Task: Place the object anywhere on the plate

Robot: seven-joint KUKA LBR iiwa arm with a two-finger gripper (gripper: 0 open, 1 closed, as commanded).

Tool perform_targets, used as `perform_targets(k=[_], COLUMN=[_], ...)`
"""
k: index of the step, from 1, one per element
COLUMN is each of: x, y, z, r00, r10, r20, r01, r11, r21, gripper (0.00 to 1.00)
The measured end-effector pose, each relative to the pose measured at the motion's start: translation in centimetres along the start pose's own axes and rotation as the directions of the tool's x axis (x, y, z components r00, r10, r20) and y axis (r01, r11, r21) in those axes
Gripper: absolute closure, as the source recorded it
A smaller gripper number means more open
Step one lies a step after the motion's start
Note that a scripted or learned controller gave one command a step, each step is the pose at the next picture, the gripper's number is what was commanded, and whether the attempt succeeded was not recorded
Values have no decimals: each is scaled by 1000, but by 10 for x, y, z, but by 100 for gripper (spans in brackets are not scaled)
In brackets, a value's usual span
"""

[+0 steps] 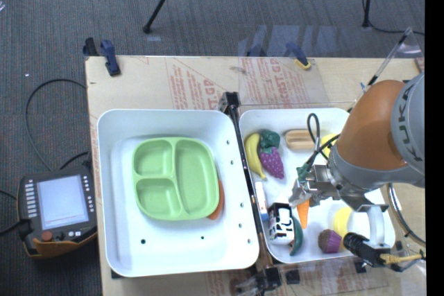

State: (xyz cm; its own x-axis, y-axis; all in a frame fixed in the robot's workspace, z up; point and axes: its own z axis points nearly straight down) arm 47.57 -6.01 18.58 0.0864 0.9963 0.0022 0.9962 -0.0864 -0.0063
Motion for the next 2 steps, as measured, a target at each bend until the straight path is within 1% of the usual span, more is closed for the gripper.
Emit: perform_targets(k=[1, 2], x=[73, 72], y=[14, 14], z=[-24, -24], r00=[961, 961], r10=[277, 275], r20=[1, 3], r01=[-277, -275], r11=[961, 961], r21=[2, 2], gripper=[100, 0])
